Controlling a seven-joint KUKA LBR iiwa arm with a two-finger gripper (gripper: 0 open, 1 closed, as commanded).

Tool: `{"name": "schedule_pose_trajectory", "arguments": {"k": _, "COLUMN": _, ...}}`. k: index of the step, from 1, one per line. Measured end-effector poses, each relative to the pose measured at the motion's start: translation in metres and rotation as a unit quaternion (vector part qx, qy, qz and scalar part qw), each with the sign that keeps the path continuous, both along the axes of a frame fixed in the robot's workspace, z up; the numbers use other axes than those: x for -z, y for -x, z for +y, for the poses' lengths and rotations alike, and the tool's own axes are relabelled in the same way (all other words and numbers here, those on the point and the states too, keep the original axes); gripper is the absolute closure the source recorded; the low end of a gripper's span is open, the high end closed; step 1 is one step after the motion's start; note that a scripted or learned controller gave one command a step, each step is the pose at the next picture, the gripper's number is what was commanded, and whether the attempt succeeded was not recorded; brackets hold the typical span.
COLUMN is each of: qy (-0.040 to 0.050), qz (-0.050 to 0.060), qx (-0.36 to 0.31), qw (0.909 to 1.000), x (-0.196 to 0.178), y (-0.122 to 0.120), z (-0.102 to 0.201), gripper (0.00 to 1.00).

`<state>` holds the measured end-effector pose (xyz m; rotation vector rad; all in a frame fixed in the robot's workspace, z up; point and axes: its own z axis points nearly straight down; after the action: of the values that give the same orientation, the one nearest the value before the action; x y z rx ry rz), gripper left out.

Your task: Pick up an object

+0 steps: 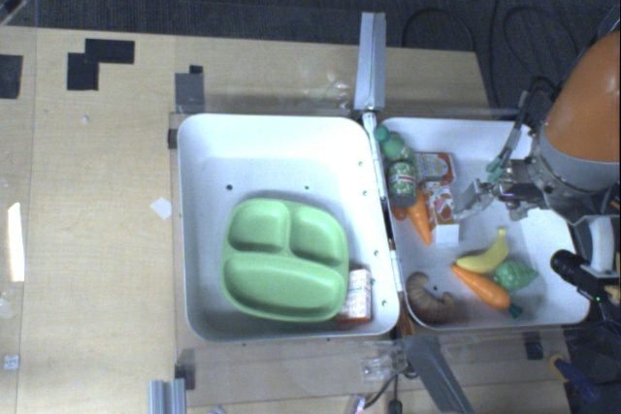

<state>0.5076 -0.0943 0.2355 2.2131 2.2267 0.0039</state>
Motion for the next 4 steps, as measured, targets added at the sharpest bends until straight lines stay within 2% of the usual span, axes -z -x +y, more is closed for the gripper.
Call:
{"name": "schedule_pose_trajectory", "arguments": {"k": 1, "qy": 0.0002, "qz": 0.000, "qx": -0.034, "qw": 0.9994, "x": 0.074, "y": -0.003, "z": -0.006, "gripper": 0.00}}
{"name": "schedule_pose_trajectory", "arguments": {"k": 2, "qy": 0.0012, "qz": -0.005, "qx": -0.067, "qw": 0.9977, "x": 0.146, "y": 0.014, "z": -0.003, "gripper": 0.00}}
{"name": "schedule_pose_trajectory", "arguments": {"k": 3, "qy": 0.0006, "qz": -0.002, "qx": -0.099, "qw": 0.9950, "x": 0.050, "y": 0.005, "z": 0.031, "gripper": 0.00}}
{"name": "schedule_pose_trajectory", "arguments": {"k": 4, "qy": 0.0006, "qz": -0.004, "qx": -0.046, "qw": 0.9989, "x": 0.146, "y": -0.038, "z": -0.002, "gripper": 0.00}}
